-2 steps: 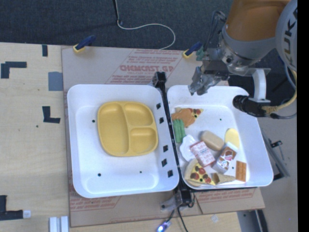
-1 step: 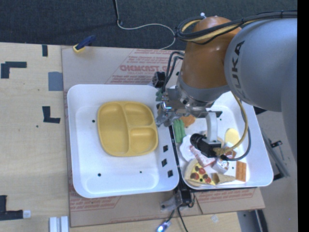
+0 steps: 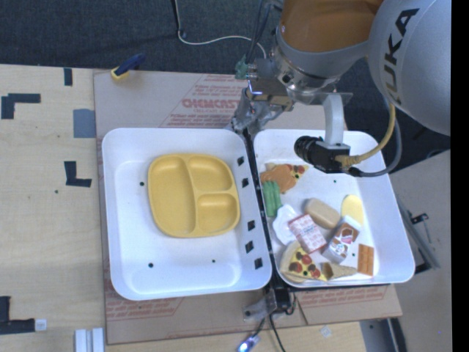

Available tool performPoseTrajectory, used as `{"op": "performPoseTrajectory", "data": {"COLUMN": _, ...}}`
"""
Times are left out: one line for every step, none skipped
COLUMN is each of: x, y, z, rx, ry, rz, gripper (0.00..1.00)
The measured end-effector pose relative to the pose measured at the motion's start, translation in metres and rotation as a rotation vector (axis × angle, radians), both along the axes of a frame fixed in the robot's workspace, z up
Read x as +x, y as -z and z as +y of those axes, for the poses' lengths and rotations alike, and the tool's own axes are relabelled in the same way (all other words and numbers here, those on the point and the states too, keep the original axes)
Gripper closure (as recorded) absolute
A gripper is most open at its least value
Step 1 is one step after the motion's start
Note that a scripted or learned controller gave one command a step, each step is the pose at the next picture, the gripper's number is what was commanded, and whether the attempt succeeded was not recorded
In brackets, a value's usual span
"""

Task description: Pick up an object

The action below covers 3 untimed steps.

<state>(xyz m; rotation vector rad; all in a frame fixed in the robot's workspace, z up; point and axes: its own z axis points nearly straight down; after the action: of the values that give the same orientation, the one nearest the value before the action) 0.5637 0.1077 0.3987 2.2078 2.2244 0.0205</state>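
1. The tabletop (image 3: 44, 218) is pale wood at the left, marked with dark tape pieces. A sheet of brown cardboard (image 3: 168, 101) with red print lies under both bins. Behind the tabletop the floor is dark carpet (image 3: 88, 13), crossed by a thin white cable (image 3: 198, 41).
2. A small yellow and blue clamp (image 3: 127, 66) sits at the far left corner of the cardboard.
3. The left bin (image 3: 121, 262) holds a yellow divided plate (image 3: 194, 195), lying flat with three compartments, nearer the bin's far side.
4. A row of small black marks runs down the wall where the two bins meet.
5. The tool (image 3: 245, 116) hangs over the far end of that shared wall, at the bins' upper edge. It is small and dark in this view, and I cannot tell whether it is wide or narrow; nothing is seen held in it.
6. The right bin (image 3: 392, 248) carries the things to pick from, well apart from the tool: a pizza slice (image 3: 281, 175) at the far side, a green pod (image 3: 272, 198) just beside the shared wall, a tan bread-like block (image 3: 322, 213), a pale yellow piece (image 3: 353, 209), a red and white packet (image 3: 306, 231), a small can (image 3: 338, 246), an orange cracker (image 3: 365, 259) and a second pizza slice (image 3: 303, 263) at the near edge.
7. A black cylinder (image 3: 320, 153) on a grey bracket hangs from the arm (image 3: 330, 20) over the right bin's far side, above the first pizza slice, with a yellowish hose (image 3: 381, 141) curving away to the right.
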Motion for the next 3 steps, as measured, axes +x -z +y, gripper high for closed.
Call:
{"op": "performPoseTrajectory", "data": {"x": -0.056, "y": 0.122, "z": 0.023, "rx": -0.007, "ry": 0.004, "rz": 0.031, "gripper": 1.0}}
{"op": "performPoseTrajectory", "data": {"x": -0.081, "y": -0.012, "z": 0.017, "rx": 0.0, "ry": 0.004, "rz": 0.005, "gripper": 1.0}}
{"op": "performPoseTrajectory", "data": {"x": -0.08, "y": -0.103, "z": -0.05, "rx": -0.003, "ry": 0.012, "rz": 0.004, "gripper": 1.0}}
